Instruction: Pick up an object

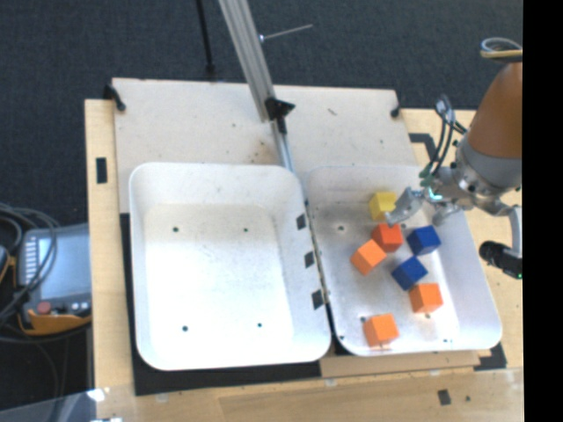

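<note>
While my arm reaches in from the right, I see the gripper (406, 211) low over the right bin (466, 328), just beside the yellow cube (382, 205) and right above a red-orange cube (388, 236); whether its fingers are parted or closed I cannot tell, and nothing shows between them. I count seven small blocks in that bin, all matte and square-edged: one yellow, two blue cubes (423, 240) and four orange-toned ones, the farthest orange cube (381, 329) near the front rim; the left bin (149, 192) is smooth white plastic, speckled with grime.
</note>
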### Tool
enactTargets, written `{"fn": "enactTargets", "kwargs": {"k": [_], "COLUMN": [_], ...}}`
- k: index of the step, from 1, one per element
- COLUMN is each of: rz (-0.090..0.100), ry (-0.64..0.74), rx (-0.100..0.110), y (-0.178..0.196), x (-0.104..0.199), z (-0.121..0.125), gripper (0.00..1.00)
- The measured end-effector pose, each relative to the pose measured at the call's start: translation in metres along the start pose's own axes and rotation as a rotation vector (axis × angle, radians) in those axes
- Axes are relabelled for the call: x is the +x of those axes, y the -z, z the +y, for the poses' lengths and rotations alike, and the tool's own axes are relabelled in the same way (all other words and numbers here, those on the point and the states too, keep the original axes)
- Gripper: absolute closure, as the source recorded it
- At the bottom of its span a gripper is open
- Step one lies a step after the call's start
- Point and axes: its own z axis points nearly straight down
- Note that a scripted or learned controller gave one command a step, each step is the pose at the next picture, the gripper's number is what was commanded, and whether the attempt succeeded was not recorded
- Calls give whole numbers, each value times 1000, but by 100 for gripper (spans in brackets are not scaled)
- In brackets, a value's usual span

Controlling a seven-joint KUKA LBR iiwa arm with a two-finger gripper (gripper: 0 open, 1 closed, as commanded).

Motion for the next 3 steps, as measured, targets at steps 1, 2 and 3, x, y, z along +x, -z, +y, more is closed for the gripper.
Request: {"fn": "enactTargets", "kwargs": {"k": [1, 2, 3], "rz": [0, -3, -4], "ry": [0, -4, -6], "rx": [-5, 1, -3], "y": [3, -52, -94], "x": [0, -8, -11], "z": [1, 7, 13], "gripper": [0, 0, 0]}}
